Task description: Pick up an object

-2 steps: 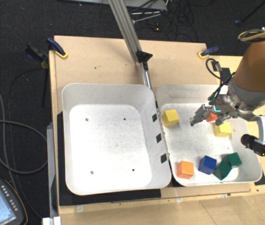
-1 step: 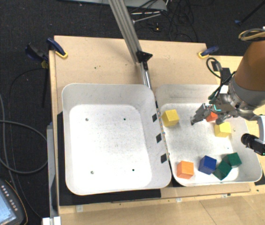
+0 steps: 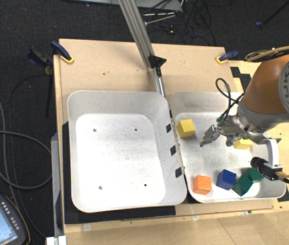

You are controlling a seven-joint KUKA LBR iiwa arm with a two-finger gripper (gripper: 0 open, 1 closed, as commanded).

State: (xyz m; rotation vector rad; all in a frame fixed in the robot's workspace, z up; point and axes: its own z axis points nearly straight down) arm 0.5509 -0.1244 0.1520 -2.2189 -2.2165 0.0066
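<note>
- Down at the front rim of the right bin [image 3: 195,194]: an orange block [image 3: 202,184], a blue block [image 3: 226,179] and a green block [image 3: 245,181], in a row, the blue and green ones touching or nearly so.
- Further back sits a yellow cube [image 3: 186,127], alone on bare white floor near the divider between the bins.
- The hand [image 3: 210,136] hangs just right of that cube, low over the bin, pointing left. Grasping or released? Cannot tell; nothing shows between its tips.
- Likeliest target, I'd judge: the yellow cube. It looks stiff, light, flat-sided and not fragile, so a squeeze across two opposite faces should hold. Smooth faces could slip if the grip lands on a corner.
- It has free room on all sides, which the crowded front row lacks.
- A small yellow piece [image 3: 243,144] peeks out under the wrist, its shape half covered by the arm [image 3: 269,93].
- Hard to read: the hand is dark and tangled with cables, and the arm blocks the bin's right side.
- The green block's outline is muddled by a black fitting beside it.
- The left bin [image 3: 116,149] lies beside it on the worktop [image 3: 109,65].
</note>
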